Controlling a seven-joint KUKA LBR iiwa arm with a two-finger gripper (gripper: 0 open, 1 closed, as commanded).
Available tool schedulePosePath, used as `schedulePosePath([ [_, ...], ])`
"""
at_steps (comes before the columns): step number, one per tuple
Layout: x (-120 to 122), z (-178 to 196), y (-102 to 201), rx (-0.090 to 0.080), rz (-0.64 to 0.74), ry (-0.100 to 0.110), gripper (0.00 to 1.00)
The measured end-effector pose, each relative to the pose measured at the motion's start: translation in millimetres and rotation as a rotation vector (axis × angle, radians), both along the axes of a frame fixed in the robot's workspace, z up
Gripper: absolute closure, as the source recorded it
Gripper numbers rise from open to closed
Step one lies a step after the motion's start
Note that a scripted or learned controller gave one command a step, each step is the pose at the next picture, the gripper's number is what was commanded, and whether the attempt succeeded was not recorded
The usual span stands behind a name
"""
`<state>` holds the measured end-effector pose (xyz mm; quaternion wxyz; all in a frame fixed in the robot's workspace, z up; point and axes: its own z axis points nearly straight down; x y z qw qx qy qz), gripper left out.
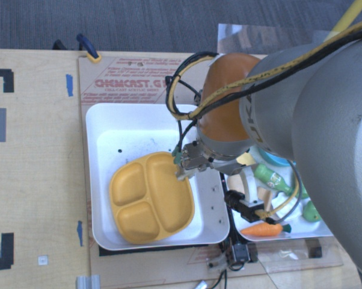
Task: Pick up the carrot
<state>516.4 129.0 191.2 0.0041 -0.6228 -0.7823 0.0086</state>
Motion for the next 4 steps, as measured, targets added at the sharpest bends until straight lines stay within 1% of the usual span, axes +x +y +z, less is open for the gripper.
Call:
schedulePosePath([
  [2, -1, 14, -1, -0.008, 0.004, 0.007, 1.00],
  [3, -9, -5, -48, 0.009, 0.545, -0.028, 1.00],
  [4, -11, 37, -24, 0.010, 0.361, -0.023, 1.00],
])
